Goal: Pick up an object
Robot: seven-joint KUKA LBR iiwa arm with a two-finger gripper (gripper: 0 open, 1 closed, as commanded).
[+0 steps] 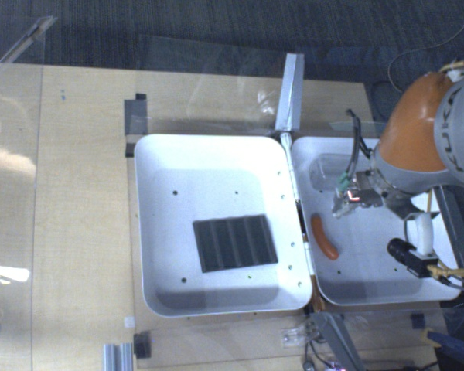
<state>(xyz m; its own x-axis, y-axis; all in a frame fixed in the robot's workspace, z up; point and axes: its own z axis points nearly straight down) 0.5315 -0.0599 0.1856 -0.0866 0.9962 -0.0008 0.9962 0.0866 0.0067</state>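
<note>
Orange-red, the small sausage-shaped object (325, 237) lies in the right shallow white plastic bin (371, 284), close along that bin's left wall. The end effector (354, 199) hangs above the bin's middle, nearer its far wall; whether it is spread or pressed together cannot be told. A good grasp, I judge, means shifting toward the bin's left wall, closing across the sausage's narrow width, and descending clear of that wall.

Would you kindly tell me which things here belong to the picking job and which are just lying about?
Job, likely: tool; orange sausage-shaped item, near it, in right bin.
Lying about: dark ribbed slab in left bin.
</note>
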